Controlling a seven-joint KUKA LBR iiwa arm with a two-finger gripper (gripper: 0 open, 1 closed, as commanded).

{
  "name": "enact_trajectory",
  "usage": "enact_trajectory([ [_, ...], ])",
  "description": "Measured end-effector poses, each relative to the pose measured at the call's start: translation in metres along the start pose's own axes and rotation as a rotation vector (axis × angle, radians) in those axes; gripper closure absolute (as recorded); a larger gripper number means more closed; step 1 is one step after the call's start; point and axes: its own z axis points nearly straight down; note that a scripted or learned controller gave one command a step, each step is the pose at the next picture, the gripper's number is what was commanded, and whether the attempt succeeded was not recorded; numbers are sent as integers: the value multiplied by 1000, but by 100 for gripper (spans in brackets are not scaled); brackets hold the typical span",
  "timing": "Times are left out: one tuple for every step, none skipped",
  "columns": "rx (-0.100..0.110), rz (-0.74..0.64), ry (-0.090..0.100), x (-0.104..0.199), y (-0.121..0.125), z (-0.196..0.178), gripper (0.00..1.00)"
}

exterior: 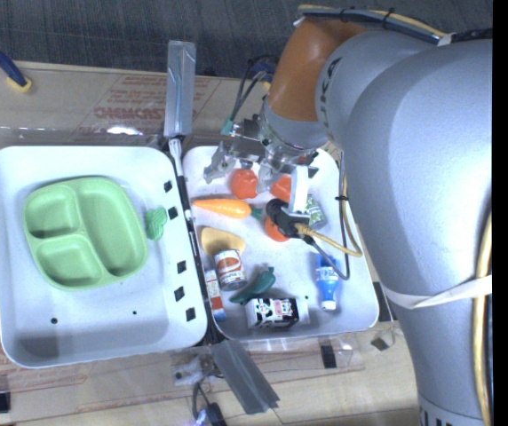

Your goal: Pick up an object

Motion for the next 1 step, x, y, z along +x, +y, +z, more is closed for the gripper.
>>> enact_trajectory([
  [2, -15, 0, -77, -15, 15, 0],
])
